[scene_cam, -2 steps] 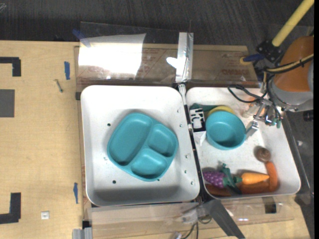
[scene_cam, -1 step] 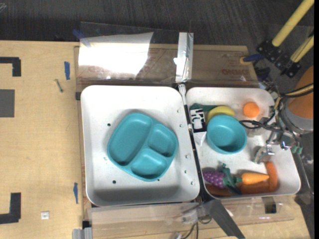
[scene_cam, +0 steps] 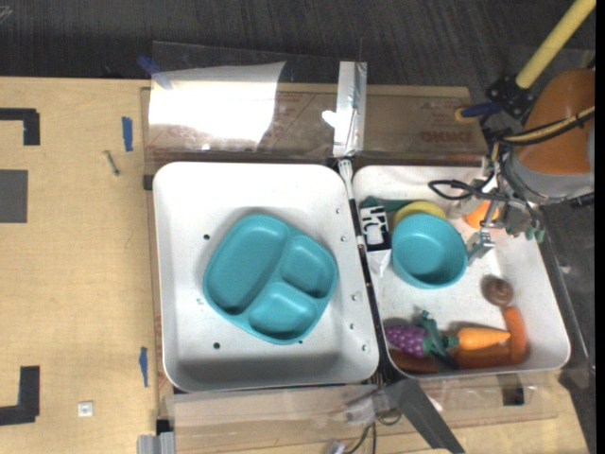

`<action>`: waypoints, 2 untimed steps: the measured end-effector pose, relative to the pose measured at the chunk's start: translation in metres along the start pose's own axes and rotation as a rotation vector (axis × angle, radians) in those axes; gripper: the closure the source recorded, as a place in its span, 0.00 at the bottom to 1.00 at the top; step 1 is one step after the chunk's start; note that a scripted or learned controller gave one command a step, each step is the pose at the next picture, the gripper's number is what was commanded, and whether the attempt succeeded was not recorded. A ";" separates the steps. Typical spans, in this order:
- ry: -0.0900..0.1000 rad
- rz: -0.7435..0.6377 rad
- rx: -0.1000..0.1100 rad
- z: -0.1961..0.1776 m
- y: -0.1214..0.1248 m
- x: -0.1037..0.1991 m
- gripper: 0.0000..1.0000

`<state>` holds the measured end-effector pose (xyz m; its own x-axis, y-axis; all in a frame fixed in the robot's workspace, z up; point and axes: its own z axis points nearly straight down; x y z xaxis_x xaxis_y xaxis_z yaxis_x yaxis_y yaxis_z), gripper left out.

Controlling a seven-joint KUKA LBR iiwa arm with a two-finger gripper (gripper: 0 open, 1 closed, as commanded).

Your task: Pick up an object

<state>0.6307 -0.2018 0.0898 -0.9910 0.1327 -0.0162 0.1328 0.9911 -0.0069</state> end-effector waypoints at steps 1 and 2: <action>-0.011 -0.001 -0.001 -0.013 0.001 -0.003 1.00; -0.005 0.058 -0.009 -0.104 0.082 -0.015 1.00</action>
<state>0.6553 -0.1214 0.1934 -0.9815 0.1903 -0.0212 0.1903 0.9817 0.0032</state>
